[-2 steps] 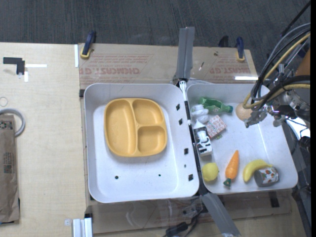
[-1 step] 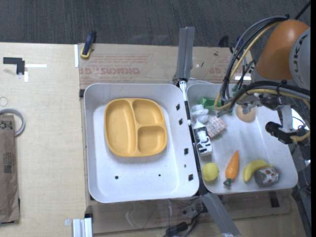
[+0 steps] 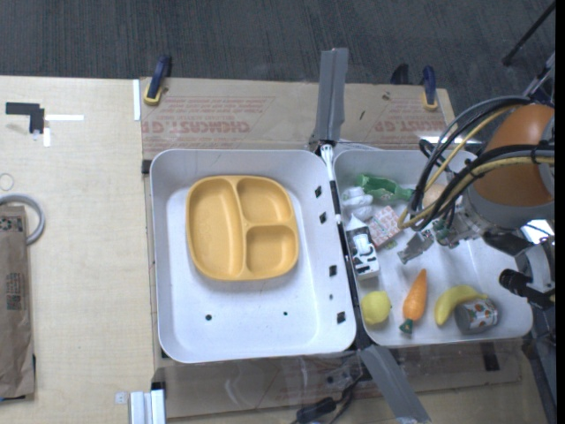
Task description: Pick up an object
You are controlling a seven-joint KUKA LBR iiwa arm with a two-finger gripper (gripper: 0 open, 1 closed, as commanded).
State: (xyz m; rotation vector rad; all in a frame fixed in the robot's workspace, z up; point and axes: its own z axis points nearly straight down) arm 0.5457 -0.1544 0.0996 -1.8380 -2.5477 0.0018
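The one camera sits fixed above the bench [image 3: 71, 237], looking down at a slant. It frames both white bins [image 3: 168, 263] whole, from moderate height.

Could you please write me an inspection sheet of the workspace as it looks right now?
Surface: two white bins side by side on a brown board; left bin holds a yellow divided plate.
Job's things: in the right bin, a lemon, carrot, banana, grey can, green item, white packets.
Clutter: brown bag and black bracket on the left bench.
Gripper: gripper low over the right bin, above the carrot; nothing seen between its fingers.
Cables: black and yellow loops on the arm.
Surroundings: blue clamps, dark floor.
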